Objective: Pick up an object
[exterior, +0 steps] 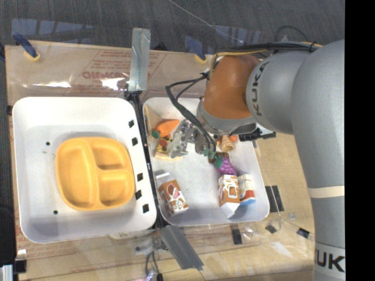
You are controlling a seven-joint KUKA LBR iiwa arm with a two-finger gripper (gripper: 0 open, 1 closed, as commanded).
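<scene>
Well, the surface carries two white bins side by side. The left bin holds a yellow divided tray and nothing else I can make out. The right bin is the busy one: at its far end the claw is down among an orange toy and some small bits I can't identify. Whether it grips anything, I cannot tell. Nearer the front of that bin lie a small brown carton by the left wall and a white-and-orange carton toward the right wall, with a purple piece just behind it.
</scene>
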